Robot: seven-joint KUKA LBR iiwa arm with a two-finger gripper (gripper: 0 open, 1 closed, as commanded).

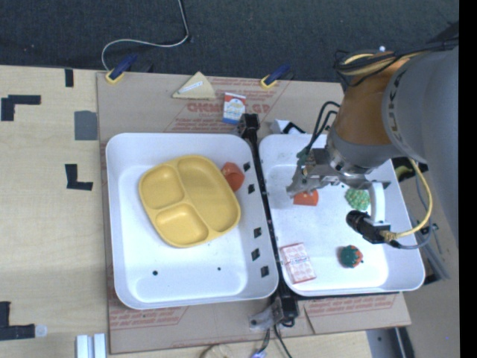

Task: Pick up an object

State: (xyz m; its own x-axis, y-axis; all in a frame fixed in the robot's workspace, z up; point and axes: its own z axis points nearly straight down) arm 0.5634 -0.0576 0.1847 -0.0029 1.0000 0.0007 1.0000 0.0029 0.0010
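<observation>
wooden surface (45,222) carries two white bins side by side. in the right bin (328,274), the pincer (304,186) stands over a small orange block (305,197), touching its top. whether the pincer grips it, i cannot tell. the block's long axis runs roughly left-right.

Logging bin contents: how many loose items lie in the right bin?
4: orange block under the tool, green item beside it, green-red ball, packet. The arm may hide more.
</observation>
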